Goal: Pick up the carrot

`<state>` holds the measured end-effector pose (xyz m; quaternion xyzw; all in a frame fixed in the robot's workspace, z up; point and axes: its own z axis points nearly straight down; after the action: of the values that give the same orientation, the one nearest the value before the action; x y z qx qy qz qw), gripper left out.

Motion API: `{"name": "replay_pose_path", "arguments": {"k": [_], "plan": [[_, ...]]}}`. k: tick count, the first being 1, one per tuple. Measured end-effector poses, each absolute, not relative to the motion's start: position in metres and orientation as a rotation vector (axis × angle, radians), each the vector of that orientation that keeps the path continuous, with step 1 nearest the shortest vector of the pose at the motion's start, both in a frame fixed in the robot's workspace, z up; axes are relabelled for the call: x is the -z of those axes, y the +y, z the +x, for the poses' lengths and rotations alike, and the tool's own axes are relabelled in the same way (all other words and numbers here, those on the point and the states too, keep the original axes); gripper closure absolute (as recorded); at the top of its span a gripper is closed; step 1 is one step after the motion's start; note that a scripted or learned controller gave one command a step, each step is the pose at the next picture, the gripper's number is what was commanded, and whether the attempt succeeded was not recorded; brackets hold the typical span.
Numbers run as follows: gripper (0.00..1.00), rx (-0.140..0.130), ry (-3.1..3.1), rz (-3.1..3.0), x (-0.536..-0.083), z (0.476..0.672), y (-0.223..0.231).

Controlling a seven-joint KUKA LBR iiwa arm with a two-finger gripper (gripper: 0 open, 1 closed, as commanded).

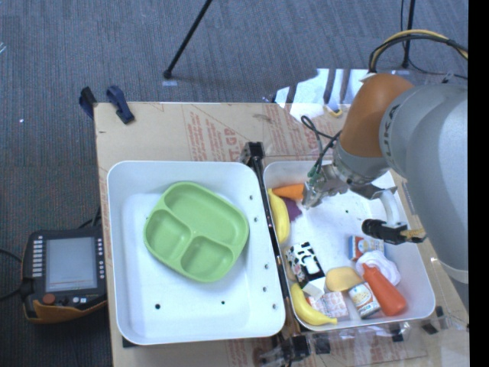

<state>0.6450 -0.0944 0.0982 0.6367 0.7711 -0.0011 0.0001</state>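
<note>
The carrot is a short orange piece lying at the far left corner of the right bin, close to the bin's left wall. My gripper hangs low over the bin just right of the carrot, at its thick end and touching or nearly touching it. The wrist and the orange band rise behind the gripper to the upper right. I cannot make out whether the carrot is held.
A yellow banana lies just in front of the carrot, and a purple item sits beside it. Nearer the front are a black-and-white carton, a second banana, a red bottle and small packets. A green divided plate lies in the left bin.
</note>
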Motion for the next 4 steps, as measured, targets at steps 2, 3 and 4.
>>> {"name": "replay_pose_path", "arguments": {"k": [2,3,4], "plan": [[0.0,0.003,2.265,2.183,-0.087,0.643,-0.098],[0.0,0.003,2.025,2.405,-0.087,0.644,-0.09],[0.0,0.001,1.815,2.567,-0.087,0.644,-0.097]]}}
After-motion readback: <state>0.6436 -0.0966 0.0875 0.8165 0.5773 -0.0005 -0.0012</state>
